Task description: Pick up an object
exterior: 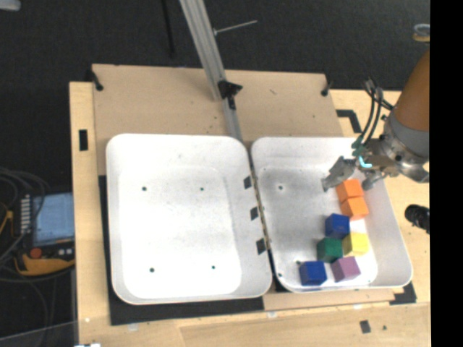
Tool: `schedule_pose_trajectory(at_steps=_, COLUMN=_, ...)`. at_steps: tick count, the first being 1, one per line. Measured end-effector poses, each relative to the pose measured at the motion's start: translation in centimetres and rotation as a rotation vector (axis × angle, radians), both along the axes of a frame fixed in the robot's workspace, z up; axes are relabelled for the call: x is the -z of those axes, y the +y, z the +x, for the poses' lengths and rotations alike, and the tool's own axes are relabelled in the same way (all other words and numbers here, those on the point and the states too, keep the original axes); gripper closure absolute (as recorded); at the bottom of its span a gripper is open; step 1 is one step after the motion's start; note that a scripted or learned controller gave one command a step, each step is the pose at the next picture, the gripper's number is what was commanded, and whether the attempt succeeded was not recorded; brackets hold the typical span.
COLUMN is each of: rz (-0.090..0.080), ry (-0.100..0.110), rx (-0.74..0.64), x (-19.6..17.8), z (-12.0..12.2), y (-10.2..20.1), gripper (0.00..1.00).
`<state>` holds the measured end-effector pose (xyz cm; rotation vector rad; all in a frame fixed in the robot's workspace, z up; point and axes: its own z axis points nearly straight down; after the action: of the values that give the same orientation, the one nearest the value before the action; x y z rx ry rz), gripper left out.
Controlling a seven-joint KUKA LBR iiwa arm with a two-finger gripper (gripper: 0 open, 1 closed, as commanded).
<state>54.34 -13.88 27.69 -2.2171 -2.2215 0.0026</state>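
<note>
Here, at frame left, the left bin [181, 215] lies on the table [210, 96], while the right bin [289, 215] keeps its blocks at lower right: blue [312, 272], green [330, 249], purple [346, 267]. Right of centre the pincer [352, 173] hangs spread open and empty just above the orange block [353, 196]. This looks like the approach; next it should descend around that block and close.
</note>
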Motion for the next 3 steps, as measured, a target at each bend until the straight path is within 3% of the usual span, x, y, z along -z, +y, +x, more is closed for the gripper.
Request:
schedule_pose_trajectory(at_steps=1, rz=-0.001, ry=-0.005, rx=0.001, x=-0.2, z=0.1, y=0.0, gripper=0.00)
schedule_pose_trajectory(at_steps=3, rz=-0.002, ry=0.003, rx=0.004, x=11.1, z=0.6, y=-0.2, gripper=0.00)
